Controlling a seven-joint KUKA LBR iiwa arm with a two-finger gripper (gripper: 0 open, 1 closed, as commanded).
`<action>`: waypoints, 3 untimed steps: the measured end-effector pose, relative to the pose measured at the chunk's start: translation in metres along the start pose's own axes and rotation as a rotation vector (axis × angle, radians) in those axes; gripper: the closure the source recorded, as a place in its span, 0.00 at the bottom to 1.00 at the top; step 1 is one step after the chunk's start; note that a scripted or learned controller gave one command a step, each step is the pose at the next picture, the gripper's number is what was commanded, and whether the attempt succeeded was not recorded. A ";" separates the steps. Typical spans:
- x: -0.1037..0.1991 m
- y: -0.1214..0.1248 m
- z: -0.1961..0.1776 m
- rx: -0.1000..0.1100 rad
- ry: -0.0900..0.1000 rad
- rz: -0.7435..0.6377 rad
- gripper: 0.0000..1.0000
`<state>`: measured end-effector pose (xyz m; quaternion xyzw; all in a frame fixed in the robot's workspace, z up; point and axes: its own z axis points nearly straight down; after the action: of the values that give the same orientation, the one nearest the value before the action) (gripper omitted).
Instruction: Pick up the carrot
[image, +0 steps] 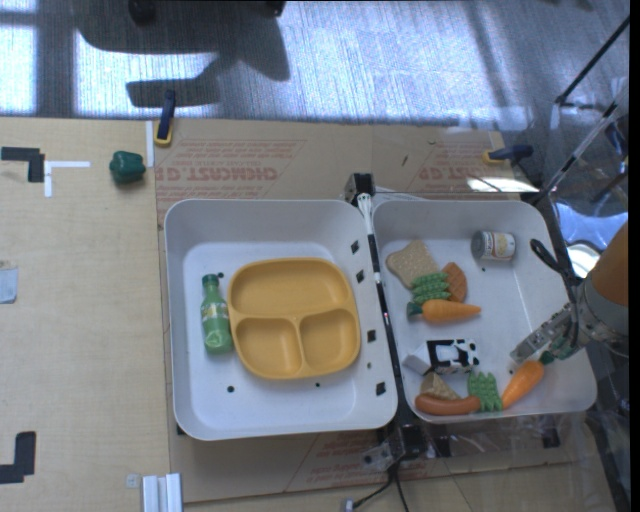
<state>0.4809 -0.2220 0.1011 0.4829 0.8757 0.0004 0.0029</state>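
The arm enters at the right edge, its orange band visible above the wrist. The wrist angles down and to the left. The gripper (542, 345) is at the arm's lower-left end, low over the right bin, with its fingers (530, 346) pointing left.

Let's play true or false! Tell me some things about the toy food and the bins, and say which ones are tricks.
1. The green bottle lies inside the yellow tray. False: it lies beside the tray, on the left bin's floor.
2. Two carrots are in the right bin. True: one carrot lies near the middle, the other carrot by the gripper.
3. The can is in the left bin. False: it sits at the right bin's far end.
4. The slice of bread is in the right bin. True.
5. A green pepper lies outside both bins. True.
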 end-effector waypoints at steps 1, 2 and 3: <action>0.000 0.000 0.000 0.000 0.000 0.001 0.00; 0.005 0.003 0.009 -0.001 0.011 0.375 0.00; 0.002 -0.002 0.009 0.003 0.004 -0.084 0.00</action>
<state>0.4788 -0.2216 0.0919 0.4456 0.8952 0.0002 0.0004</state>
